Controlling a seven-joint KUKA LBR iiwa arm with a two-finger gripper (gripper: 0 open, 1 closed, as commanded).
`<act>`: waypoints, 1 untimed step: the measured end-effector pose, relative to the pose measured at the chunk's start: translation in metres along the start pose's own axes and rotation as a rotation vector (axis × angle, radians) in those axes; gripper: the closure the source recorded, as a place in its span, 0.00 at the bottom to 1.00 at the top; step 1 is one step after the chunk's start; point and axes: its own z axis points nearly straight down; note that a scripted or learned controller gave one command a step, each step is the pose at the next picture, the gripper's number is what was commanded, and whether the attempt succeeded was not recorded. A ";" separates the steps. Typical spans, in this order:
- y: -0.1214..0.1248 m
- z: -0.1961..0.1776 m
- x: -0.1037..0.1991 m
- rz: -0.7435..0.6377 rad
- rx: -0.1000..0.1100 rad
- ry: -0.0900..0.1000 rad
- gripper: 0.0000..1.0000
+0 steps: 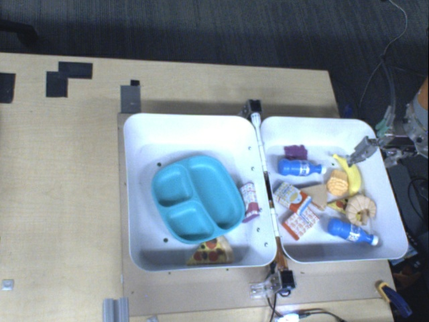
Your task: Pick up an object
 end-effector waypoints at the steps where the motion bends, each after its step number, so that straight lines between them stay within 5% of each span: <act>1: 0.037 0.154 -0.027 0.002 0.003 0.001 0.00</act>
